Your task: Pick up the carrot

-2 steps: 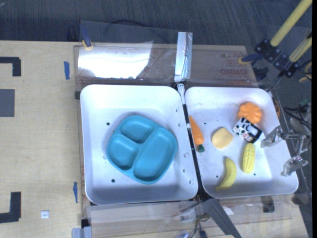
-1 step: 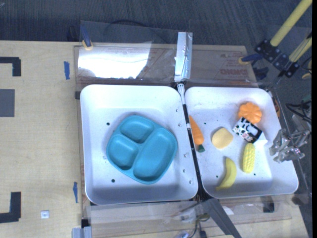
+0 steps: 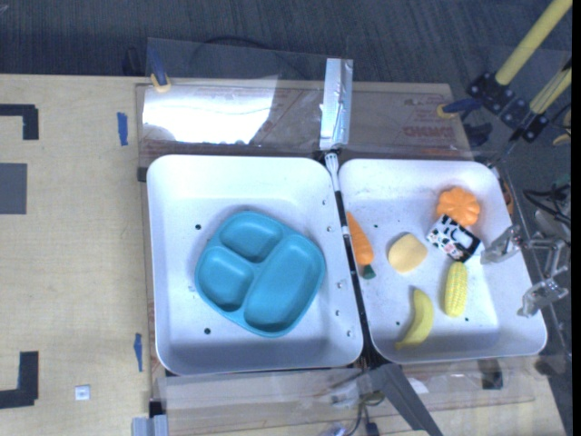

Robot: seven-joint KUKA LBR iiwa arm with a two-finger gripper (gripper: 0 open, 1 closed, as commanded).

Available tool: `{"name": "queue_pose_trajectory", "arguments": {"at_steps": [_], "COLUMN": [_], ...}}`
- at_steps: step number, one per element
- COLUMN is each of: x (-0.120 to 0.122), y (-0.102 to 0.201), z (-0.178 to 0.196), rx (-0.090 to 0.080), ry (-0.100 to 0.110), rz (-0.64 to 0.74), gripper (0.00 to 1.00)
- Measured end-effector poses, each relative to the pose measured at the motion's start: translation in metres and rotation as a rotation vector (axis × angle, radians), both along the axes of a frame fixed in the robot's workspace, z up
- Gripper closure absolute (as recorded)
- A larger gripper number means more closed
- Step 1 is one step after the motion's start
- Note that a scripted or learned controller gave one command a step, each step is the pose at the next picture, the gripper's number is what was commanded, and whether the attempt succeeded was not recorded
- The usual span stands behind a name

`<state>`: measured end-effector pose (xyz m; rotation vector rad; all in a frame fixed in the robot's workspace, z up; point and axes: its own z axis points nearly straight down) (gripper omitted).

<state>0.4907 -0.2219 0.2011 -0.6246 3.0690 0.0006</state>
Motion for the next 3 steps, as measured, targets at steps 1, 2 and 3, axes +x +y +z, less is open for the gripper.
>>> {"name": "queue_pose_trajectory", "arguments": {"at_steps": [1,2,3], "x": [0.013,0.006,-0.010], "y": [0.000,0.001,0.000], "z": [-0.003,-0.007,-0.003], "rx": [-0.005,-0.004,-0.004], "ry": [0.002,0.005,0.006], "rz": [0.534,0.728,0.953], "gripper": [0.00,0.00,0.00]}}
